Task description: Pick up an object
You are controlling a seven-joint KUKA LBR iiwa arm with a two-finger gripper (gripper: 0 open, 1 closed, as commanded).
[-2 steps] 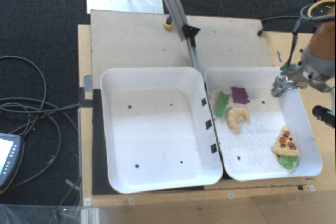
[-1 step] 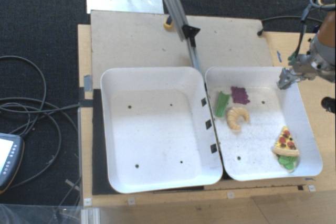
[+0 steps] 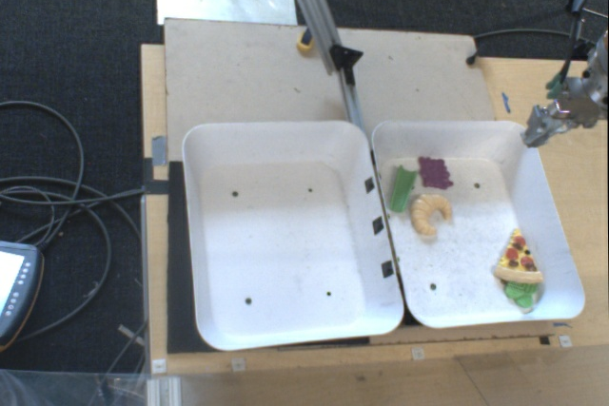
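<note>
The hand [image 3: 535, 130] hangs at the far right rim of the right bin [image 3: 557, 214], carrying nothing; whether it is spread or closed, I cannot tell. This looks like the approach, nothing picked yet. Next it must drop and swing left over a target. Nearest sits the pizza slice [image 3: 519, 260], flat and wedge-shaped, probably awkward. Further left lie a curved, glossy croissant [image 3: 430, 213], knobbly purple grapes [image 3: 435, 171] and a slim green piece [image 3: 402, 189]. The left bin [image 3: 205, 233] is smooth white plastic.
</note>
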